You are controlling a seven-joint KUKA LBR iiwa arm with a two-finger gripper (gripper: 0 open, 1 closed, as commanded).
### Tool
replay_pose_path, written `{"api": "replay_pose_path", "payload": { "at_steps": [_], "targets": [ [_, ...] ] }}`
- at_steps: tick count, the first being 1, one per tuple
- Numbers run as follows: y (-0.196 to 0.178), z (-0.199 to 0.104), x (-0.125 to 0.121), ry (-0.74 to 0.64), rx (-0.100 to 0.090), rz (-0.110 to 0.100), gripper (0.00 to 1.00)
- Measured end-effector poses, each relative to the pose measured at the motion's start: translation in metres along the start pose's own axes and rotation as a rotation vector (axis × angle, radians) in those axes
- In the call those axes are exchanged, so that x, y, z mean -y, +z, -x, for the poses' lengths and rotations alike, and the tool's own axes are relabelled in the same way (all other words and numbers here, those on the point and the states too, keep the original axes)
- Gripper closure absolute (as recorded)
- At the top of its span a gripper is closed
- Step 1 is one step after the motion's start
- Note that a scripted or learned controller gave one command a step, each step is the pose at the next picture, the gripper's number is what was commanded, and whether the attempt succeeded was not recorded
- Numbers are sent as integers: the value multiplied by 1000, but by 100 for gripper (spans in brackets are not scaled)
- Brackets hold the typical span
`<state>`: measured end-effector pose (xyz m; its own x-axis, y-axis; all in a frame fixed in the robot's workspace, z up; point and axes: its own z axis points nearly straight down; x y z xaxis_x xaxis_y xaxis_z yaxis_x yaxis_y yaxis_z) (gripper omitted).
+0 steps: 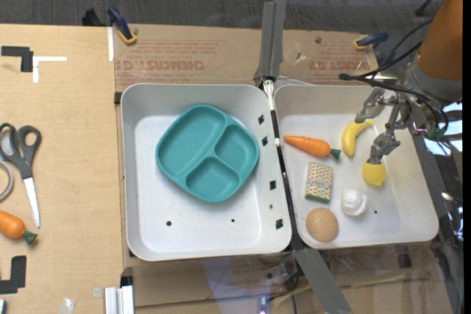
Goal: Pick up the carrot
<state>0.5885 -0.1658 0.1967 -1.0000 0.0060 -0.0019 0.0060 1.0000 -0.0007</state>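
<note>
The carrot (307, 145), orange with a green stub at its right end, lies flat in the right bin (412, 228) near the upper left. My gripper (369, 137) hangs over the bin's right part, to the right of the carrot and apart from it. Its fingers (380, 148) are open with nothing held between them. A yellow banana (353, 136) lies just left of the fingertips, between the gripper and the carrot.
The right bin also holds a yellow lemon (374, 173), a speckled sponge block (319, 182), a white object (354, 202) and a tan egg-like ball (321, 224). A teal divided plate (207, 152) fills the left bin. Scissors (22, 165) and a second carrot (11, 225) lie on the bench at far left.
</note>
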Motion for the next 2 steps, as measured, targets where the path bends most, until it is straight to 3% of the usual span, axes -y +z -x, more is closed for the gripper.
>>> {"api": "replay_pose_path", "payload": {
  "at_steps": [1,2],
  "targets": [
    [87,57,-55,171,2,1,0],
    [104,39,-72,341,1,0,0]
  ]
}}
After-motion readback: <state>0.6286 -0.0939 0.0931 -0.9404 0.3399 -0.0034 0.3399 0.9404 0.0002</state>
